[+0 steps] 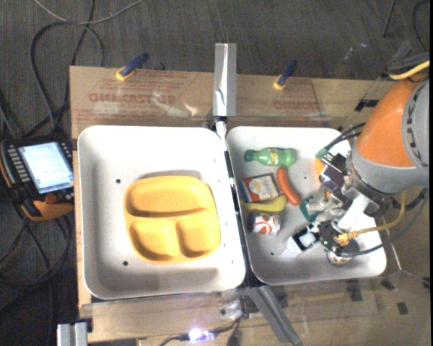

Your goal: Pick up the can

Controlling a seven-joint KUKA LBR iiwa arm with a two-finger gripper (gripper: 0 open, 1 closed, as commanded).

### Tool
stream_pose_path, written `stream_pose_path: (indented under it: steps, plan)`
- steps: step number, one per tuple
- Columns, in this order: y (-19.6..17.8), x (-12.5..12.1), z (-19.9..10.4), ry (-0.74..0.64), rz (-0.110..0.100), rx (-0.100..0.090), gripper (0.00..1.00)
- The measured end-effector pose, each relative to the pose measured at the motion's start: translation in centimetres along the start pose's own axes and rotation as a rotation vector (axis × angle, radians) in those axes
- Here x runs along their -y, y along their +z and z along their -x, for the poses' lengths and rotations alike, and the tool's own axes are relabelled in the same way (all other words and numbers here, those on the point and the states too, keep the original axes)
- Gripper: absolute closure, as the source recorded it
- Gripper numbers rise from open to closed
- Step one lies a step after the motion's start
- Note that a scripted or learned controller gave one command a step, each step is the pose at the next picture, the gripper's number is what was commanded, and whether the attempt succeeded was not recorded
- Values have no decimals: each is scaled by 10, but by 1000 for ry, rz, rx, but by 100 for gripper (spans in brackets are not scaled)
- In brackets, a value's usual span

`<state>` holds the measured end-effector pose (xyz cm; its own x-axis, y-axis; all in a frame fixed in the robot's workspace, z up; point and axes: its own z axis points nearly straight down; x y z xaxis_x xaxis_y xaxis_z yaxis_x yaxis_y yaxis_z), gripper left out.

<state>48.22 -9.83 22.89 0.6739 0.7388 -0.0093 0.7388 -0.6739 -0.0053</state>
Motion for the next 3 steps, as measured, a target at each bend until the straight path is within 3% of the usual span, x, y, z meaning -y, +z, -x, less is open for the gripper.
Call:
stream_pose_path:
  steps: [1,2,3]
  plan:
    - [104,-17,6,-23,16,-14,100]
    - [41,-1,-8,-143,-2,-2,100]
    - [36,0,-7,-145,-10,4,100]
